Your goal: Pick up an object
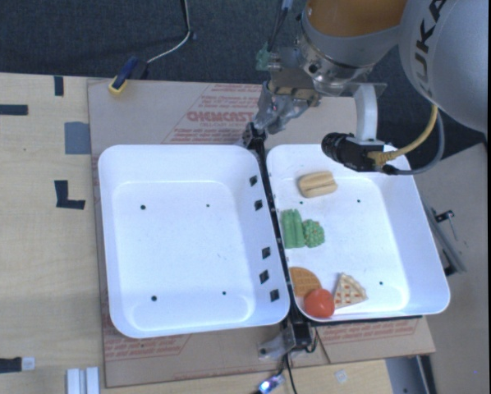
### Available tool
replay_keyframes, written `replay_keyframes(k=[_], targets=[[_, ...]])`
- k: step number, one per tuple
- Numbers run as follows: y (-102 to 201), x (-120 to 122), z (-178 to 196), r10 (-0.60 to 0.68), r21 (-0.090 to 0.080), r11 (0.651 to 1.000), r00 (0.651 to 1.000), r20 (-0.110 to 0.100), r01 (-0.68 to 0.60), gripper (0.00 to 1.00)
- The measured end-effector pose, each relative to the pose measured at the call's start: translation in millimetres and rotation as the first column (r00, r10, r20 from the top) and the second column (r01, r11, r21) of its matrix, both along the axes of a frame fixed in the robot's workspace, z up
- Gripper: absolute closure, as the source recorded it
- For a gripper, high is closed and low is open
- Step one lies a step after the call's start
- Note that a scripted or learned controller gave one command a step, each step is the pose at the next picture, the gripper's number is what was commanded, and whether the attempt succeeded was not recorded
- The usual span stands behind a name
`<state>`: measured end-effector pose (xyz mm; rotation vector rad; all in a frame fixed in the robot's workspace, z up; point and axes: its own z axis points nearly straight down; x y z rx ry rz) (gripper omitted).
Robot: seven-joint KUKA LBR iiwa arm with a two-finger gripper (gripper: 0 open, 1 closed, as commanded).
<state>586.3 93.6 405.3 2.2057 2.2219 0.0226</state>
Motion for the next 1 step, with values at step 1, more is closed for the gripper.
replay_keyframes(k=[1], targets=[[-2.2,17.4,138.8,-0.004,-0.001,1.000,1.000,-0.001,0.004,1.00]])
